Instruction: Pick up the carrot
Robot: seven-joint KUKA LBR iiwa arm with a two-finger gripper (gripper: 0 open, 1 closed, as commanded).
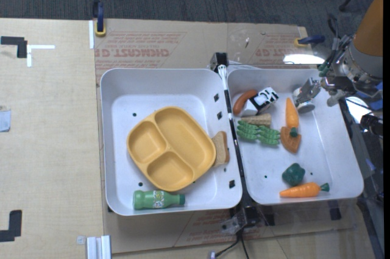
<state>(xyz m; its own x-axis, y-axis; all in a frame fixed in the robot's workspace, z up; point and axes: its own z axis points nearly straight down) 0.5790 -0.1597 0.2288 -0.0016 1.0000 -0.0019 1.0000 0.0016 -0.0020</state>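
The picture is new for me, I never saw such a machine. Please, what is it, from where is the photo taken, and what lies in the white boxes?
One camera looks down at a slant on a bench with two white bins. The grey arm with an orange band enters from the right; its gripper hangs over the right bin. That bin has two carrots, green beans, broccoli and a sausage. The left bin has a yellow divided plate, a bread slice and a green bottle. I cannot see anything held.

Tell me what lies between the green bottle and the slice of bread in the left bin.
In the camera view, the yellow divided plate lies between the green bottle and the slice of bread.
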